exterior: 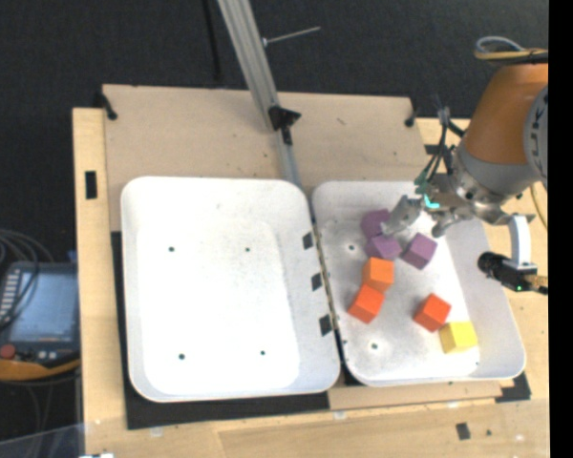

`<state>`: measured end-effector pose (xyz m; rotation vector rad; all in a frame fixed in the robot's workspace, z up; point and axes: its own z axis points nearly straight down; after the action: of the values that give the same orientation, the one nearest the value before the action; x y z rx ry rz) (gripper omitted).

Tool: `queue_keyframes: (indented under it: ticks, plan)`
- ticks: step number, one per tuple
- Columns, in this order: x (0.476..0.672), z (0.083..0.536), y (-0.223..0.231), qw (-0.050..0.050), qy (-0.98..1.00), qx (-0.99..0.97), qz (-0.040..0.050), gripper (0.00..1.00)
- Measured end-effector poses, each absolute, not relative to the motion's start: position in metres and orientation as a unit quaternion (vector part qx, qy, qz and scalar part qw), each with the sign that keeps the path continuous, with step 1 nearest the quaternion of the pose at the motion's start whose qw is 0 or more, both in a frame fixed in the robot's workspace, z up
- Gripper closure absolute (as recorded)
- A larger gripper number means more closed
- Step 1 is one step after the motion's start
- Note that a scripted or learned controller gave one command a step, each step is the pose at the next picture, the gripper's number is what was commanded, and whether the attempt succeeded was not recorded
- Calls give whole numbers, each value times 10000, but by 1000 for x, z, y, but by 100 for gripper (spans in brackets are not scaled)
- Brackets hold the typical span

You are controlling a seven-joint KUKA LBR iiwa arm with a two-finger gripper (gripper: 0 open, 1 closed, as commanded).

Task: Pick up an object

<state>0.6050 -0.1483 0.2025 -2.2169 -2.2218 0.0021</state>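
Over the right bin (487, 351), at two o'clock: hovering, gripper (422, 219) spread and holding nothing, straddling purple blocks (401, 246); orange blocks (372, 289) at six o'clock. Grasping and lifting remaining.

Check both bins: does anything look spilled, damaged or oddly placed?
Nothing stands out. Every block, three purple, three orange and one yellow, lies inside the right bin, with the gripper above the purple ones.

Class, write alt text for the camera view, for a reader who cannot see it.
A robot gripper hovers open above purple, orange and yellow blocks in the right bin, holding nothing. A second white bin sits on its left.
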Motion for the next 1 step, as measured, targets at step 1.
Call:
queue_keyframes:
  ticks: [1]
  plan:
    - [606,205,-148,-1,-7080,-7062,-6,0]
